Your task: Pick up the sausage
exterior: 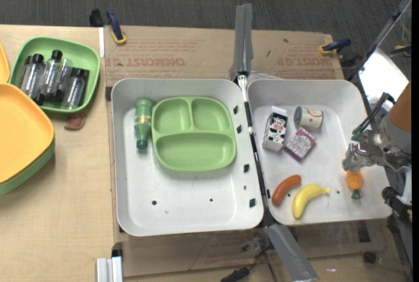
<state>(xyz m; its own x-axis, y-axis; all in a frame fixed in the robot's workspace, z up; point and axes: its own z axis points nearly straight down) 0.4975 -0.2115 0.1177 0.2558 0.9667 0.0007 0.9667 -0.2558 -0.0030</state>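
You see a brown bench [65,228] with two white bins, the sausage [285,188] in the right bin [327,92] beside the banana [306,199], and the gripper [357,158] at its right edge, grip unclear.

Bench [65,228], 2 white bins [127,202], cardboard [170,55], green tray [88,55], yellow plates [23,137]

Robot lab; clamped cardboard bench [196,55], white bins [124,163].

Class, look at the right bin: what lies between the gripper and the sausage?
In the camera view, the yellow banana lies between the gripper and the sausage, beside the sausage; the small orange carrot sits just below the gripper.
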